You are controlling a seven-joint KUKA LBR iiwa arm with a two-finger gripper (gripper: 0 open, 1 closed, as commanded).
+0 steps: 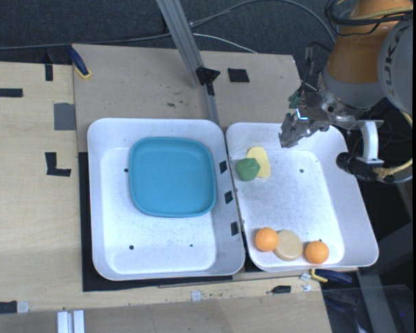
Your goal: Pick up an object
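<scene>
Bench (28, 186), tan wood surface with black tape marks, takes most of the view. Two white bins side by side on it. Left bin (111, 248) holds a blue square plate (172, 175), lying flat near its middle. Right bin (347, 214) holds the small stuff. Arm (364, 47), grey with orange band, comes in from upper right, wrist over the far right corner of the right bin. Metal pole (187, 44) slants down from the top to the gap between the bins.

Gripper (289, 139) points down at the right bin's far edge, nothing visibly between its fingers; cannot tell if they are spread or pressed together, too dark and small.

Objects in right bin: yellow piece (261, 160) near far left corner, green piece (247, 169) touching its left side, both just left of and below the gripper, apart from it. Along the near wall, a row: orange ball (265, 239), beige round disc (288, 245) touching it, second orange ball (316, 252) just beside the disc. That row is well apart from the gripper.
</scene>
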